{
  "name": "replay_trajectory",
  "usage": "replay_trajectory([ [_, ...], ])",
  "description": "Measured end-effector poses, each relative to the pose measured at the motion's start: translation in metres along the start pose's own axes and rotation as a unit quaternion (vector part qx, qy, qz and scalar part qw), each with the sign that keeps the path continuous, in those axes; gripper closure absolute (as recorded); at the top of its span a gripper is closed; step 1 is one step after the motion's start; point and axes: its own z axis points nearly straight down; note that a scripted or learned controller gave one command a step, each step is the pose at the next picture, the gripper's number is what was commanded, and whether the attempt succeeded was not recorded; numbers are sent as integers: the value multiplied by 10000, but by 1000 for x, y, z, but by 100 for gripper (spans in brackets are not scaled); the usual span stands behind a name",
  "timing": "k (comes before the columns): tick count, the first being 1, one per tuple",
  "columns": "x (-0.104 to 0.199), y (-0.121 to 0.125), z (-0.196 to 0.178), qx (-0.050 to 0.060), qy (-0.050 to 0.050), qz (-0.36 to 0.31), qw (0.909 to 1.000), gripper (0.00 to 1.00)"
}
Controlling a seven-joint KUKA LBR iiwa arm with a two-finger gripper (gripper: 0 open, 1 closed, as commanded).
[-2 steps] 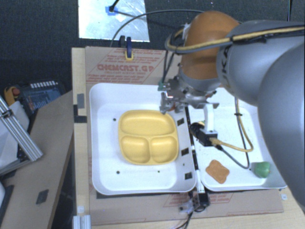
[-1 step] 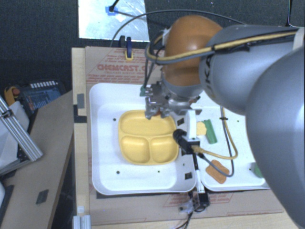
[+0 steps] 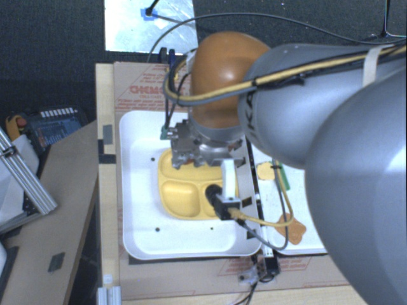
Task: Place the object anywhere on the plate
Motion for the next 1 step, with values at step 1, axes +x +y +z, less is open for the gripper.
replay_trajectory([
  [1,-3,1,0,-6,-8,32,10000,0],
])
